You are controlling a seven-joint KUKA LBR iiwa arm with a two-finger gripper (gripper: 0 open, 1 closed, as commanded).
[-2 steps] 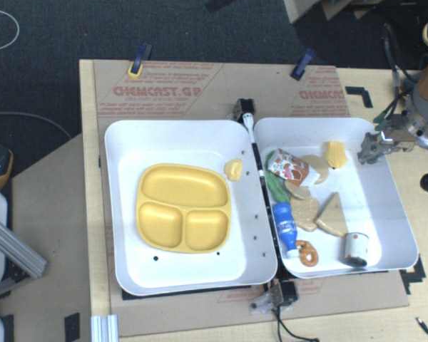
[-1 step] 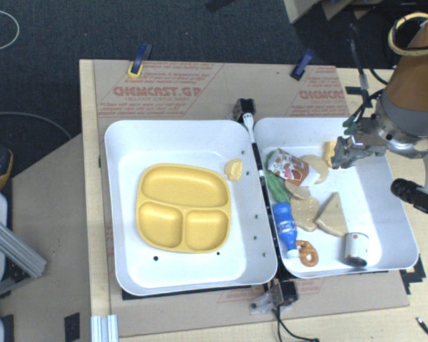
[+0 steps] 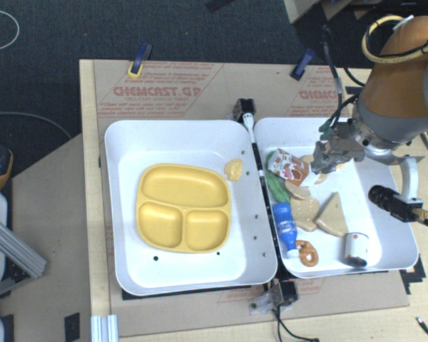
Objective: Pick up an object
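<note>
Two shallow white bins side by side on a brown board-topped counter (image 3: 200, 84) with red lettering. In the left bin (image 3: 121, 191): a yellow plastic tray with three compartments (image 3: 183, 206), lying flat near the middle, and a small pale yellow lump (image 3: 233, 168) just beside the tray's far right corner.

In the right bin (image 3: 392, 251), a loose cluster of things to pick: a red-and-white crinkled packet (image 3: 287, 167) near the far left corner, a green strip (image 3: 275, 187) along the left wall, a blue plastic bottle (image 3: 284, 228) lying lengthwise below it, flat beige pieces (image 3: 304, 212) touching the bottle, a tan triangular wedge (image 3: 333, 217) next to those, an orange-brown pretzel-shaped ring (image 3: 307, 253) near the front wall, and a white cylinder with a dark end (image 3: 357, 248) toward the front right.

Grey arm with orange band (image 3: 399, 70) reaching in over the right bin's far part. Dark jaws just right of the red-and-white packet; whether released or clenched cannot be told. Nothing visibly grasped.
</note>
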